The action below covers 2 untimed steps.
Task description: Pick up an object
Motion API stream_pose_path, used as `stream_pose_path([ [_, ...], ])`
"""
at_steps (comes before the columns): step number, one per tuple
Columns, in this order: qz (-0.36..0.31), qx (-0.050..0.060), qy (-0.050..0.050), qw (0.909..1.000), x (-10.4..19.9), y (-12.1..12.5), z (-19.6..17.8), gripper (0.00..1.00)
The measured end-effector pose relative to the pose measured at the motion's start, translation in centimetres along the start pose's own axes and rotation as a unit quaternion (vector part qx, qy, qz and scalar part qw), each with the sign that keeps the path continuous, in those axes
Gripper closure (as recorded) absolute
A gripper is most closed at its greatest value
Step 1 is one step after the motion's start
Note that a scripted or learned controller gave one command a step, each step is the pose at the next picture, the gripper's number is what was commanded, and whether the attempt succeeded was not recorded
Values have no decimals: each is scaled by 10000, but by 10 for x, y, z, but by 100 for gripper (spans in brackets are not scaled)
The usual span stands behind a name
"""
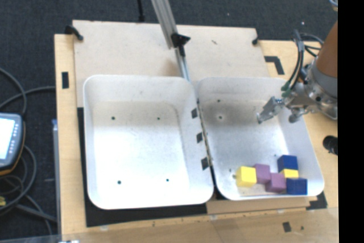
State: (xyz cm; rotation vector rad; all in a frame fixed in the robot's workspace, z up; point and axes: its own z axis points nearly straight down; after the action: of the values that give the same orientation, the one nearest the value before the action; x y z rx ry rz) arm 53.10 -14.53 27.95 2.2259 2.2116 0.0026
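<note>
Gripper hangs over the upper right part of the right bin, arm coming in from the right edge. Jaws look spread apart, one tip toward the bin's middle and one nearer the wrist, nothing between them and nothing touching.

Targets are all well below the jaws in this view, clustered in the bin's near right corner: yellow cube, two purple cubes just beside it, then a blue block, a small yellow block and a second blue block packed together. Cluster runs roughly along the bin's near wall, pieces touching or nearly so.

Judgement: yellow cube at the cluster's open left end is the easiest grab; the rest are crowded. Move needed: translate toward the near wall, then descend. Left bin isn't relevant.
</note>
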Motion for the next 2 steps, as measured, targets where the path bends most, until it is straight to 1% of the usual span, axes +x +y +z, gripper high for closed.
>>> stream_pose_path([
  [1, -52, 8, 9, 10000, 25, -47, -17, 0],
  [2, -18, 21, 1, 10000, 18, -47, -6, 0],
])
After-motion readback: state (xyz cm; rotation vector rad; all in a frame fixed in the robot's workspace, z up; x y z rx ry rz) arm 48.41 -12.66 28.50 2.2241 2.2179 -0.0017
